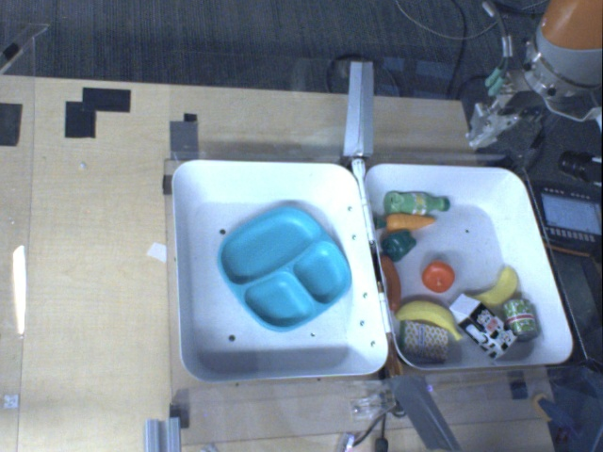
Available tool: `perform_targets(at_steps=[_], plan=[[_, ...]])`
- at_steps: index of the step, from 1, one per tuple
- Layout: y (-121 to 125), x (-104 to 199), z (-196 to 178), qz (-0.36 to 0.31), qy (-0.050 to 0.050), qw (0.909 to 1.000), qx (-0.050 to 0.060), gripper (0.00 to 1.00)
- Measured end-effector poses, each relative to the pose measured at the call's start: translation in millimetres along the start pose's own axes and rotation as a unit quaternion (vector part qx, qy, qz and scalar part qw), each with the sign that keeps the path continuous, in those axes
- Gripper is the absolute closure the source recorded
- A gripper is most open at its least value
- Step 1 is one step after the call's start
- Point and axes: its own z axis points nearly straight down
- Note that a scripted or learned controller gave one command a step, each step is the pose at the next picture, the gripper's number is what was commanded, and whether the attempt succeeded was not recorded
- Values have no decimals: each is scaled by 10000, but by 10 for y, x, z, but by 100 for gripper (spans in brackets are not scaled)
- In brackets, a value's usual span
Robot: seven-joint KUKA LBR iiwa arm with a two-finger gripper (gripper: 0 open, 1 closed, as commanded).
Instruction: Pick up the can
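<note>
The desk (94, 281) carried two white bins side by side. The left bin (193, 281) held one blue divided tray (285, 266). The right bin (528, 205) held the loose items. The arm hung above the far right corner of the right bin, outside its rim, with the hand (492, 121) well apart from every item. Whether the hand was released or clenched could not be determined at this resolution; nothing was visible between its parts.

Progress, as judged: the pick had not begun. The can (521, 317) rested in the near right corner of the right bin, just beside a black-and-white carton (488, 331). The approach, descent, grip and lift all remained.

Item count, right bin:
- two bananas, one (429, 314) at the near edge, one (499, 285) just beside the can
- one green bottle (415, 201)
- one carrot (410, 222)
- one dark green piece (399, 245)
- one orange fruit (438, 276)
- one can
- one carton
</note>
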Motion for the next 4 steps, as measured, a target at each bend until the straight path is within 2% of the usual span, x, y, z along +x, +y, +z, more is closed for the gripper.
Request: perform_targets(at_steps=[1,2,3,4], plan=[[0,0,1,-1,-1,10000,1,0],[208,191,751,-257,21,9997,48,0],[-894,-111,1444,-949,25,9955,48,0],[-625,-176,2375,-1536,2,9881,-4,0]])
